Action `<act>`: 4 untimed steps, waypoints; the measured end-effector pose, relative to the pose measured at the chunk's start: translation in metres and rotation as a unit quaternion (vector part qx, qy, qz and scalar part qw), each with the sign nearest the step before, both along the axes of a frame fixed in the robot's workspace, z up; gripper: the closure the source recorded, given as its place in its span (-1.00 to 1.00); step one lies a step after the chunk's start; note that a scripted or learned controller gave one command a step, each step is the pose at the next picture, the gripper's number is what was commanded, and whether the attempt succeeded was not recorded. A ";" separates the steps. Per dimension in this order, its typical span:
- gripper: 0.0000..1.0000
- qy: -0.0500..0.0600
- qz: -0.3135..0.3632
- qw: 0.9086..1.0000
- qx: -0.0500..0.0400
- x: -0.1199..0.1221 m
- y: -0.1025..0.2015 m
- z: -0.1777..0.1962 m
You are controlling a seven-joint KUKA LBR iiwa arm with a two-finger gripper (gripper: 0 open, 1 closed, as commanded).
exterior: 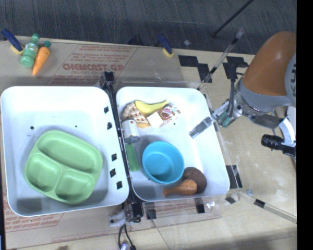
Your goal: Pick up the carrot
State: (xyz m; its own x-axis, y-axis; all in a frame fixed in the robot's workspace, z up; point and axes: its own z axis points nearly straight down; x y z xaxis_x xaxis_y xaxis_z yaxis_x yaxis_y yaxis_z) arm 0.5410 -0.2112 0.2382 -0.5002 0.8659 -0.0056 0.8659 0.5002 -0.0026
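Desk (281, 176) carries two white bins side by side. Your carrot (40, 59) lies outside them, on cardboard beyond left bin (10, 139), touching green toy (29, 53). Fingers (202, 127) hover over right bin (211, 155) near its right wall; you can't tell their opening.

— What sits in the left white bin (21, 100)?

— A light green plastic plate with three compartments (63, 165).

— And the right white bin (211, 155)?

— A round blue plastic bowl (163, 162), a yellow toy banana (150, 107) near the far wall, a brown toy drumstick (188, 183) just beside the bowl, and a small tin can (130, 130) at the left wall.

— Outside them?

— A small green bottle (29, 51) on the cardboard.
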 end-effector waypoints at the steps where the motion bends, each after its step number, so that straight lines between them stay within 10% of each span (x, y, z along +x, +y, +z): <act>1: -1.00 0.004 0.124 0.992 0.004 -0.033 0.016 -0.099; 2: -1.00 0.000 0.092 0.996 0.001 0.058 0.007 -0.058; 3: -1.00 0.004 -0.084 0.996 0.004 -0.038 0.001 -0.068; 4: -1.00 0.003 0.023 1.000 0.004 -0.064 0.002 -0.133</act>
State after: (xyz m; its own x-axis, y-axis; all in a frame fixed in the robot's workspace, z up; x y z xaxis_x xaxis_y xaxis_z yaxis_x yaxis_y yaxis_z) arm 0.4768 -0.2093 0.1055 -0.5399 0.8417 0.0041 0.8417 0.5399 -0.0035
